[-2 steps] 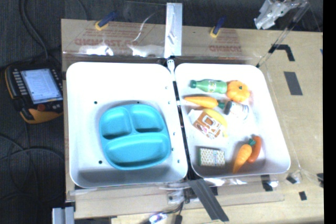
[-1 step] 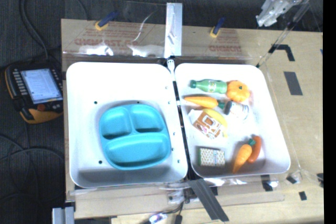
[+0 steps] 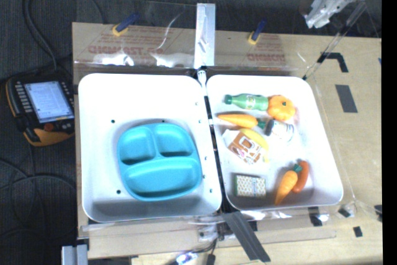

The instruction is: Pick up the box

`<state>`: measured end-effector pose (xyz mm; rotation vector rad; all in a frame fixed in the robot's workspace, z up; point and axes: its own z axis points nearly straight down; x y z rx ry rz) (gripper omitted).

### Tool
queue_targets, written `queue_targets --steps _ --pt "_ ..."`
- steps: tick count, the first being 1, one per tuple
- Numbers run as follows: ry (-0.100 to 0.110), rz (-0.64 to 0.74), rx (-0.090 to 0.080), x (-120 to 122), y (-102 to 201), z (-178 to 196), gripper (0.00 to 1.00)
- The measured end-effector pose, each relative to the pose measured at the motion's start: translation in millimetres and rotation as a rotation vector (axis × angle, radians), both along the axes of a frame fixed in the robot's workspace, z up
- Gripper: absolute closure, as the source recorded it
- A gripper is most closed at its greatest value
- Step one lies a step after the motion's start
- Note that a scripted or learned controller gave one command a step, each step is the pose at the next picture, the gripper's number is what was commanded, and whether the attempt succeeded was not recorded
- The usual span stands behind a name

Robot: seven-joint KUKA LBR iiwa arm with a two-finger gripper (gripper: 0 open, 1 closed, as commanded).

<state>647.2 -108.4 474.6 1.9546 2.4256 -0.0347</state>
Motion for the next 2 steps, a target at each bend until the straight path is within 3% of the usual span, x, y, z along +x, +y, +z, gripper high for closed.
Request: queue_targets --steps 2 --pt "-0.003 0.0 -0.006 1.7 0.7 18.6 1.0"
